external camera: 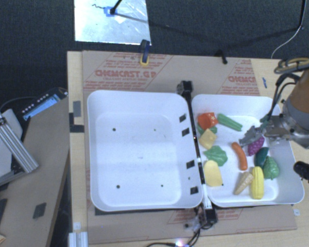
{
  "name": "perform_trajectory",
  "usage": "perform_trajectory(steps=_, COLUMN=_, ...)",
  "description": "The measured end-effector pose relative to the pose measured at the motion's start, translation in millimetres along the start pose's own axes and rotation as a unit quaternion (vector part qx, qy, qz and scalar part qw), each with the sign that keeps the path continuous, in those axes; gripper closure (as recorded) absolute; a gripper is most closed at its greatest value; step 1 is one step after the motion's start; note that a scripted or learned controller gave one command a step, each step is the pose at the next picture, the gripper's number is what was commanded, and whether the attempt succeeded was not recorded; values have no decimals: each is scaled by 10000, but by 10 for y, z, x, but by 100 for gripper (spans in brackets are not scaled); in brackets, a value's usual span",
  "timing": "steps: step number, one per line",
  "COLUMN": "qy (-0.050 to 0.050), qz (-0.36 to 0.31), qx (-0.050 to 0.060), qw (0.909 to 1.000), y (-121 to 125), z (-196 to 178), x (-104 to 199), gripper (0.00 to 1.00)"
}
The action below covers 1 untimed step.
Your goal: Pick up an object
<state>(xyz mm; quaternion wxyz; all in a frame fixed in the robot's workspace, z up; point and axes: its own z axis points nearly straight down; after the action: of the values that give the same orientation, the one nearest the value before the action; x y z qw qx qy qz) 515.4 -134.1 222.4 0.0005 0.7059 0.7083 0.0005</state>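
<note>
Toy foods, the objects on offer for picking, all lie in the right-hand bin (293, 192), clustered around and below the gripper (251, 136). The gripper sits low over that bin's middle-right area, at the end of the grey arm (304, 107) entering from the right. Whether its fingers are spread or closed cannot be determined at this slant, and nothing can be confirmed between them.

Just beside the gripper, on its lower right, lies a purple piece (255, 146), possibly grapes; contact with it cannot be judged. Just below and left of the gripper lies an orange carrot-like stick (240, 155). Above and left of the gripper rests a green pod (229, 122), with a red-orange pepper (207, 120) beyond it. Farther left are a pale yellow piece (207, 138) and a green leafy piece (217, 155). Below these lies a yellow pear-like piece (212, 174). Below the gripper, near the bin's front edge, a tan cone (243, 182) lies beside a yellow corn cob (257, 182). Two dark green pieces (268, 164) lie to the lower right.

Well to the left of the gripper is the left-hand bin (100, 153).
</note>
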Motion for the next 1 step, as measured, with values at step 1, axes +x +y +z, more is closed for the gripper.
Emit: perform_trajectory(steps=1, qy=2, qz=23, qx=38, qw=10000, y=136, z=1239, x=-437, gripper=0)
